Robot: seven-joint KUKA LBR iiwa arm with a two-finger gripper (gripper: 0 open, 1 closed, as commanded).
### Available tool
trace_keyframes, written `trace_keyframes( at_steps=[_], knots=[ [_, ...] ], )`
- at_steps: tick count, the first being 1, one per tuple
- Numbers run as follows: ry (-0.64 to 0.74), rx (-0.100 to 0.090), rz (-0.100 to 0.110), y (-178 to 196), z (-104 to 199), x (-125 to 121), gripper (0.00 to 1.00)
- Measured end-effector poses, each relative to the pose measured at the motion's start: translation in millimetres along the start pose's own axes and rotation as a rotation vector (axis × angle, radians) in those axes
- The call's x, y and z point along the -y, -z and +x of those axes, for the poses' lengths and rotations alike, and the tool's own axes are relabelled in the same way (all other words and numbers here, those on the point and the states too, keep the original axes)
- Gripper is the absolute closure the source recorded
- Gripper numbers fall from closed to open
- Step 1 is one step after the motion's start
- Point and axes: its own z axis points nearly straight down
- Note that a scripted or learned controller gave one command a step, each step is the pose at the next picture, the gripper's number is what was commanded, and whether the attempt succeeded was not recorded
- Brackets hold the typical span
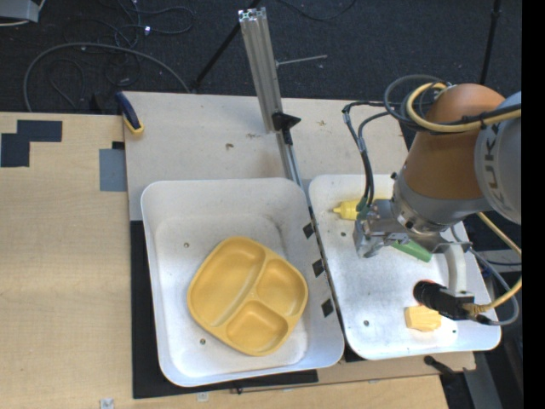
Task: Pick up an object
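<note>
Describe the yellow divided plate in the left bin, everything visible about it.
The yellow divided plate looks like smooth moulded plastic, a rounded square with raised ridges splitting it into three compartments: one long section on its left side and two smaller ones on its right. All three compartments look bare. It lies flat and right side up, turned at an angle to the bin's walls, on the floor of the left bin, towards the bin's near right corner. Nothing but the bin floor touches it.
</note>
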Motion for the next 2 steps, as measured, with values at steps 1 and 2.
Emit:
trace_keyframes(
  at_steps=[1, 2],
  knots=[
    [0.000, 0.001, 0.002, -11, 57, 0, 1.00],
    [0.001, 0.001, -0.001, -1, 108, 4, 1.00]
  ],
)
